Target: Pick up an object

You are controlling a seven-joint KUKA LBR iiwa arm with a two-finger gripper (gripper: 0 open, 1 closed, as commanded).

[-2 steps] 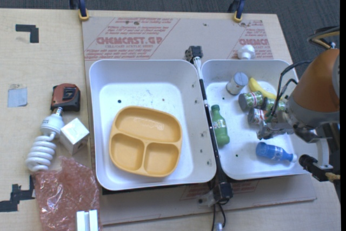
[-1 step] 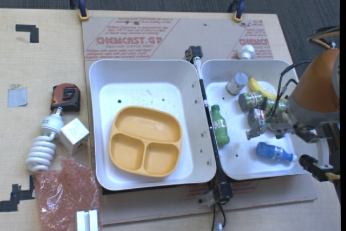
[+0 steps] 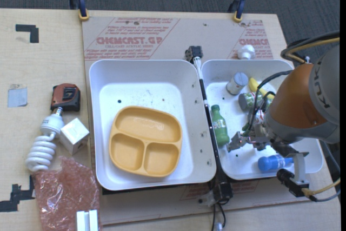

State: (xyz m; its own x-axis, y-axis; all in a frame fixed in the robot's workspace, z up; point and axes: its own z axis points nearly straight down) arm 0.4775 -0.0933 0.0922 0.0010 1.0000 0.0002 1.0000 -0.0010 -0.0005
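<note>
Hiding much of the right bin (image 3: 216, 70), arm (image 3: 294, 105) overhead, pincer (image 3: 246, 140) grip unclear, blue bottle (image 3: 270, 163) half covered

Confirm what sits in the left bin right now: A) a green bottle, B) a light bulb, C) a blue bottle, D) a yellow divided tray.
D: the yellow divided tray lies alone in the left bin, while the green bottle and the blue bottle are in the right bin.
</note>
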